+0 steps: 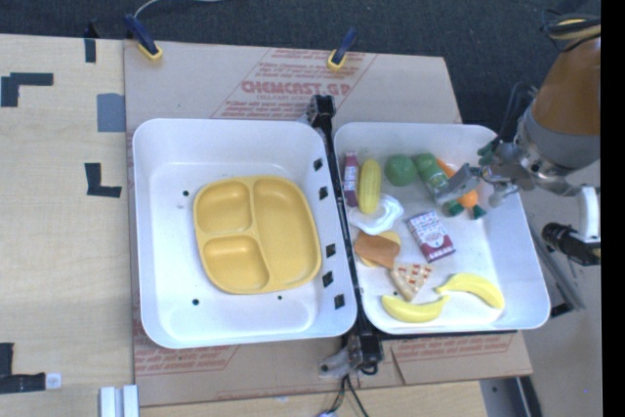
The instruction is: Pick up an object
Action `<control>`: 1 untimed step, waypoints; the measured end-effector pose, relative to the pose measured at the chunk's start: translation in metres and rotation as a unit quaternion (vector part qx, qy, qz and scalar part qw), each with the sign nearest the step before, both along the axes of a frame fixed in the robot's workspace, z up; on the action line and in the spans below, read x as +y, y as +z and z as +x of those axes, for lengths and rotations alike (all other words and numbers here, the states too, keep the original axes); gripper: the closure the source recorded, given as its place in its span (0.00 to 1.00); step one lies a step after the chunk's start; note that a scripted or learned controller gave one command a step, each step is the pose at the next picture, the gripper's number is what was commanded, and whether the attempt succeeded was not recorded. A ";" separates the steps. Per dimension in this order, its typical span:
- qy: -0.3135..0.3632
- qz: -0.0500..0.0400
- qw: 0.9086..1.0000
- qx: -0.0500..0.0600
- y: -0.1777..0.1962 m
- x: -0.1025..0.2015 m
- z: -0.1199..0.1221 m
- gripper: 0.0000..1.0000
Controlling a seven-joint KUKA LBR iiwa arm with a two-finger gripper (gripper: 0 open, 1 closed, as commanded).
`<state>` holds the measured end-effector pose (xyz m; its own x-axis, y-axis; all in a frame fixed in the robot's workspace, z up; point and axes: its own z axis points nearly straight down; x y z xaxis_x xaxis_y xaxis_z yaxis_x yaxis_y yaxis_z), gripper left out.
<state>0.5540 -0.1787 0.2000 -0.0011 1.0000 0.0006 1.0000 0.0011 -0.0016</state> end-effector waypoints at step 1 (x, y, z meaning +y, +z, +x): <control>0.000 -0.001 1.000 -0.004 -0.113 0.020 0.048 0.00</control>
